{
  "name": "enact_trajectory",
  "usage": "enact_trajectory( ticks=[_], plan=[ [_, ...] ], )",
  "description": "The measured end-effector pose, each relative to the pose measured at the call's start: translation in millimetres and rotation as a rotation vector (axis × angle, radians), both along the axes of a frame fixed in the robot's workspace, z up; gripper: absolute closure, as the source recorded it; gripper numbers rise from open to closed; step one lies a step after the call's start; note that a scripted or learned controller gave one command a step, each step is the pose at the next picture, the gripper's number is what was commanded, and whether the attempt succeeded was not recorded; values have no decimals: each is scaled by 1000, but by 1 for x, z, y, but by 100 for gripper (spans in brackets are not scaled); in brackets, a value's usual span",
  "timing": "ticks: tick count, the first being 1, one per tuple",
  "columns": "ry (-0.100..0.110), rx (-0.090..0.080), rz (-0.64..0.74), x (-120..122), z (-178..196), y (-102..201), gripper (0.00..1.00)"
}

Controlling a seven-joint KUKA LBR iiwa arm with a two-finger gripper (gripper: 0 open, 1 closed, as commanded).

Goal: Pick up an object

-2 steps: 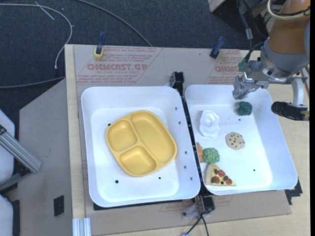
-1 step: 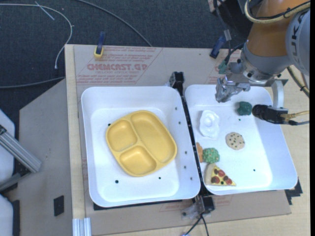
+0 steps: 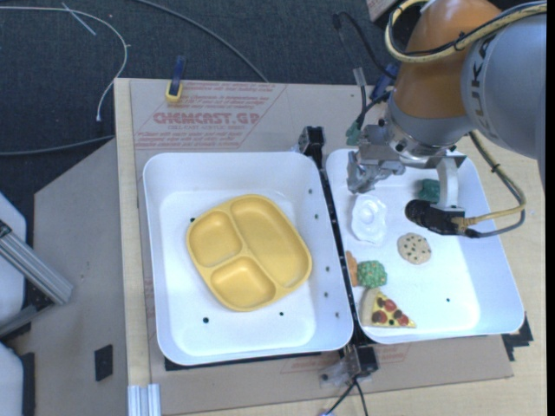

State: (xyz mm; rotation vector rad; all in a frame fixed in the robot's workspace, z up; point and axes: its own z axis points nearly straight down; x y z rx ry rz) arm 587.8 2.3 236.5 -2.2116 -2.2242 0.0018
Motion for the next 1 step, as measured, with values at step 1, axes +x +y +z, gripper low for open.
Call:
enact_trajectory(
  ticks=[1],
  plan=[
    [0, 0, 0, -13, -15, 53, 100]
  ],
)
